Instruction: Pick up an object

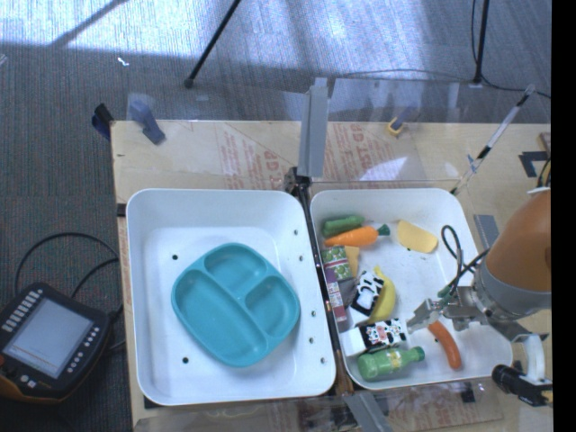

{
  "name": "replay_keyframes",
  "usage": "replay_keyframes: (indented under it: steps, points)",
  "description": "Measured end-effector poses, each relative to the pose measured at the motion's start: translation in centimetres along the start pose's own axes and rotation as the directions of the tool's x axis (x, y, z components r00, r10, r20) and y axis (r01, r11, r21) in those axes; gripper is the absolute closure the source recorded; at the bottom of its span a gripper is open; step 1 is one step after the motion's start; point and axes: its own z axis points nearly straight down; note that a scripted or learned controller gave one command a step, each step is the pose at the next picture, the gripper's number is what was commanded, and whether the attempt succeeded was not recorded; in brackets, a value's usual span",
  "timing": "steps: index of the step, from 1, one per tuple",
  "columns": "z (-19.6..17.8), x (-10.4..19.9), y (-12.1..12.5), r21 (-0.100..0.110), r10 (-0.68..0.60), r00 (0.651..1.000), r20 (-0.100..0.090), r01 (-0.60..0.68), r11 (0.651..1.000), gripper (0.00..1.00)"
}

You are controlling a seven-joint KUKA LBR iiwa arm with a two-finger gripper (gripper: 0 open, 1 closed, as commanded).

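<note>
The right white bin (387,193) holds several toy foods: an orange carrot (354,236), a green pickle (342,224), a yellow cheese wedge (417,236), a banana (385,301), two cow-patterned cartons (382,334), a green bottle (389,363) and a red sausage (445,345). My gripper (434,304) reaches in from the right and hangs low over the bin's right half. It is just above the sausage and right of the banana. Its fingers look spread, open, with nothing between them.
The left white bin (135,241) carries a teal divided plate (236,304). A black cable loop (450,241) hangs by the wrist over the right bin. A grey upright post (313,133) stands behind the bins. A teach pendant (49,336) lies on the floor at left.
</note>
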Motion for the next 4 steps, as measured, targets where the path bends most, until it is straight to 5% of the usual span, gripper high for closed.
replay_keyframes:
  steps: [1, 2, 3, 4]
  points:
    - [-0.89, -0.13, -0.01, 0.001, 0.007, 1.000, -0.002, -0.007, 1.000, 1.00]
    - [-0.88, -0.14, -0.01, 0.001, 0.007, 1.000, -0.001, -0.007, 1.000, 0.00]
    - [-1.72, -0.13, -0.02, 0.003, 0.011, 1.000, -0.003, -0.011, 1.000, 1.00]
    - [-1.71, -0.13, -0.02, 0.003, 0.011, 1.000, -0.003, -0.011, 1.000, 0.00]
